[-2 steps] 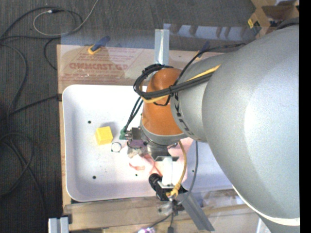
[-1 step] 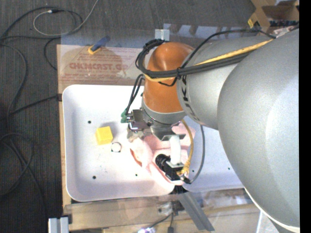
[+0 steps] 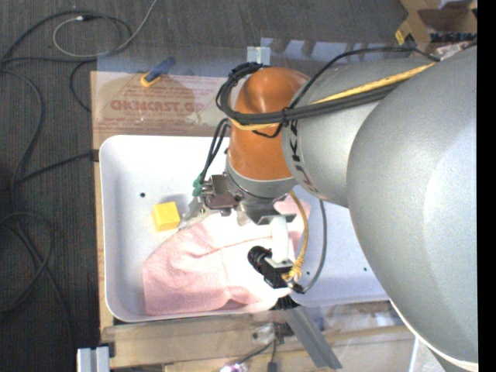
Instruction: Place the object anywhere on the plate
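Note:
A small yellow block (image 3: 166,215) lies on the floor of the left white bin (image 3: 132,169), toward its middle. A pink, cloth-like sheet (image 3: 190,273) spreads over the bin's near part, and its upper edge reaches close to the block. My gripper (image 3: 204,206) hangs below the orange wrist band, just right of the block and over the top corner of the pink sheet. The wrist and arm hide the gripper's tips and the bin's right part.
The big grey arm covers the right half of the view, including most of the second bin (image 3: 349,281). A brown board with a blue and yellow tool (image 3: 157,71) lies behind the bin. Cables trail on the dark floor at left.

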`<state>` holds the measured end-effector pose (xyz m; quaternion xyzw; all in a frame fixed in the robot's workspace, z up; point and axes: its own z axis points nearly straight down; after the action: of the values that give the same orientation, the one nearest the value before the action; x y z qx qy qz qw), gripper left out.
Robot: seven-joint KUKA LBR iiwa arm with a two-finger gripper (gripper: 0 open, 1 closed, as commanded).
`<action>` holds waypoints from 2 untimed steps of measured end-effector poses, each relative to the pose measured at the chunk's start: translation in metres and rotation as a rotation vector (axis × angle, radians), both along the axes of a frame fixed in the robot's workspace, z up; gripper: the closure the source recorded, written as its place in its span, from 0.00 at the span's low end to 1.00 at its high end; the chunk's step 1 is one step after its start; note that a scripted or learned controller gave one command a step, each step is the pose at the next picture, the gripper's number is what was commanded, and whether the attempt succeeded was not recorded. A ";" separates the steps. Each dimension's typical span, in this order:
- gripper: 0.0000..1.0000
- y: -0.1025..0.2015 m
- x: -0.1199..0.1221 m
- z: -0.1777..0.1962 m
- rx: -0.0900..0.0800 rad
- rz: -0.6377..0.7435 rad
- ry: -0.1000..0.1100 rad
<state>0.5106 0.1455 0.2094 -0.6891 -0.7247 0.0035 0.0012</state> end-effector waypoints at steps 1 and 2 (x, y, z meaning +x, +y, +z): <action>0.00 0.041 0.011 -0.070 -0.003 -0.098 0.001; 1.00 0.041 0.011 -0.065 -0.005 -0.098 0.008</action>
<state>0.5215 0.1862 0.1447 -0.7237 -0.6900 0.0081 0.0024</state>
